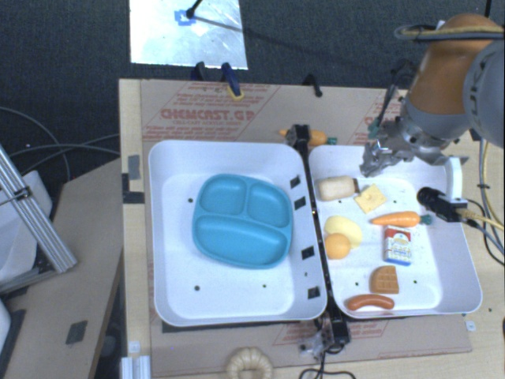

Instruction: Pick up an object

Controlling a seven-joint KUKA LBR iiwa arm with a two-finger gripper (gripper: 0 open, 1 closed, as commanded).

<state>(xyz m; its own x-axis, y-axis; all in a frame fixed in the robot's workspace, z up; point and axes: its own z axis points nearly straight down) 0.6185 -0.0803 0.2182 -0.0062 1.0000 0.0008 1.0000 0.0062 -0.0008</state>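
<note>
We see the pincer (375, 164) near the right bin's (458, 287) far edge, above the bread (335, 187), but cannot tell its opening.

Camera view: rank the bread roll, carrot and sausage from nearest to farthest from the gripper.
From the gripper:
1. Bread roll, just below-left, at the right bin's top.
2. Carrot, mid-bin, lower right.
3. Sausage, at the bin's bottom edge.
</note>
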